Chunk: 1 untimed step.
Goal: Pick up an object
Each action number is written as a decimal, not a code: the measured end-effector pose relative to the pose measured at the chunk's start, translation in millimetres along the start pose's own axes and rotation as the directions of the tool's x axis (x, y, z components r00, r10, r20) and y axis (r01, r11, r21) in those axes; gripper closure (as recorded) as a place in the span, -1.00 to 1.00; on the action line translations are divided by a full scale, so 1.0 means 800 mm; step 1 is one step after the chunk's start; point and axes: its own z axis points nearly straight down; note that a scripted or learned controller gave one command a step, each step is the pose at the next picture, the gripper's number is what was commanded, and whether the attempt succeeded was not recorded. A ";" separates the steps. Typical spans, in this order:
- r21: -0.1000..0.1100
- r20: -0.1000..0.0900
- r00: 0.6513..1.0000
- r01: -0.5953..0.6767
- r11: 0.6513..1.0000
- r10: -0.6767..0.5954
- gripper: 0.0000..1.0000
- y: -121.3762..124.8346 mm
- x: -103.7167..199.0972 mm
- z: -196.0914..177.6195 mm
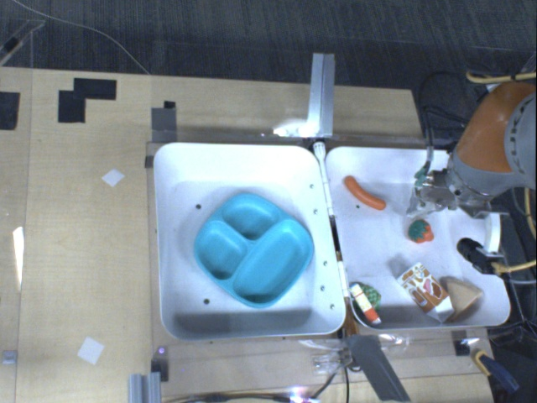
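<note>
Now | jaws (425,198): state unclear | sausage (365,193): long axis upper-left to lower-right

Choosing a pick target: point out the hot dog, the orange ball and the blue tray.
hot dog (365,193), camera view, mid-sausage.
orange ball (420,231), camera view, its centre.
blue tray (252,248), camera view, central divider.

Blue tray (254,249) in white bin (172,225); orange sausage (365,193), orange-green veg (420,231), brown-white patterned carton (423,287).

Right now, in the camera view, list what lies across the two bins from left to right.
Blue divided tray → hot dog → small green and red toy → orange and green ball → gripper → tan cone.
</note>
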 end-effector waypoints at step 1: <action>0.000 0.000 1.000 0.000 1.000 0.000 -1.00 0.000 0.000 0.000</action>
